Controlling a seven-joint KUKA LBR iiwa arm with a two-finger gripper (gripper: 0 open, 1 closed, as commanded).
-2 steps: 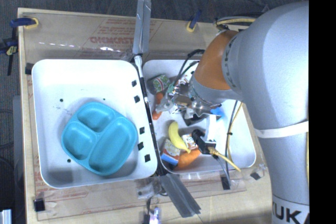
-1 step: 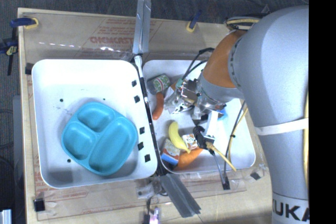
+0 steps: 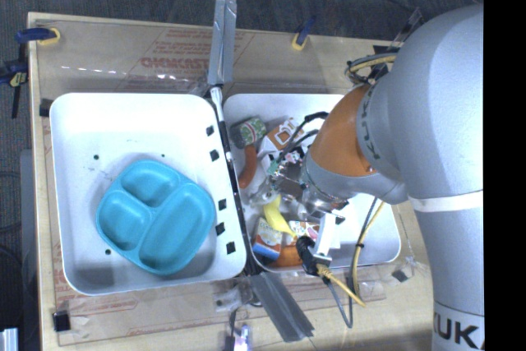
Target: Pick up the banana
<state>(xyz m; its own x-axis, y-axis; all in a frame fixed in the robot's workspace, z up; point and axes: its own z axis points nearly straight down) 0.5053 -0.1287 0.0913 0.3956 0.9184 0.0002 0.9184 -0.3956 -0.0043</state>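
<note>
The arm (image 3: 427, 119) reaches in from the right and fills most of the room over the right bin (image 3: 374, 255); its orange band (image 3: 345, 140) hangs over the bin's middle. The gripper (image 3: 288, 189) is down among the clutter, and whether it is open or closed cannot be told from here. The banana (image 3: 274, 218) lies in the right bin's lower left part, just below the gripper and close to the wall shared with the left bin (image 3: 74, 127). It is hemmed in: an orange object (image 3: 283, 256) and a small blue item (image 3: 265, 249) lie just below it, and a green can (image 3: 249, 130) sits near the bin's upper left corner. The left bin is roomy, holding a blue divided tray (image 3: 154, 215) toward its lower half, with bare white floor along the top and left edges. Red mirrored lettering on the tabletop (image 3: 123, 37) above the left bin is too faint to read. White letters "KUK" show on the arm's base (image 3: 456, 333) at lower right.
</note>
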